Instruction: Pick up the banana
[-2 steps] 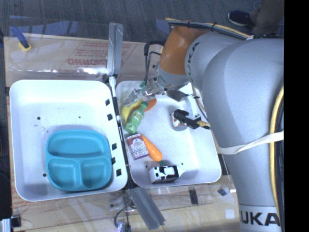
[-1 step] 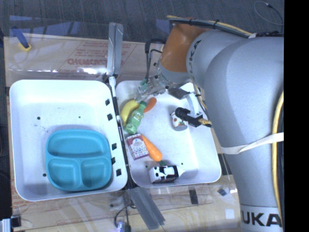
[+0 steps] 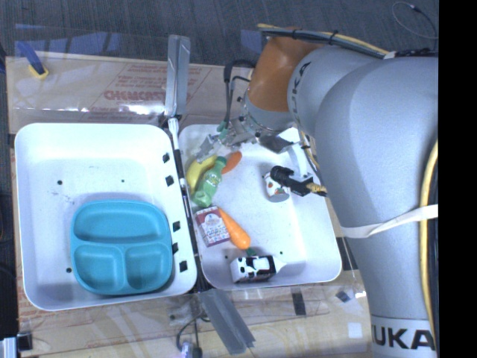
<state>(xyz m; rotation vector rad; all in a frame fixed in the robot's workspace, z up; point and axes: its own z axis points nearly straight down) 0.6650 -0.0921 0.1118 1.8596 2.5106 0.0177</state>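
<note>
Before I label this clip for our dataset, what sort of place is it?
Most likely a robotics lab bench set up for bin picking. A KUKA arm reaches over two white bins: one holds a blue divided tray, the other a banana, carrots and other small toy-like items.

Light is even and fairly bright, coming from overhead. The two white bins (image 3: 45, 148) look slightly washed out, with soft grey shading along their inner walls. The blue tray (image 3: 119, 248) casts a faint shadow on its upper edge. The grey arm (image 3: 373, 140) shows a broad soft sheen. The picture is somewhat grainy and soft; small items are blurred, and the dark floor (image 3: 112, 6) shows fine noise.
</note>
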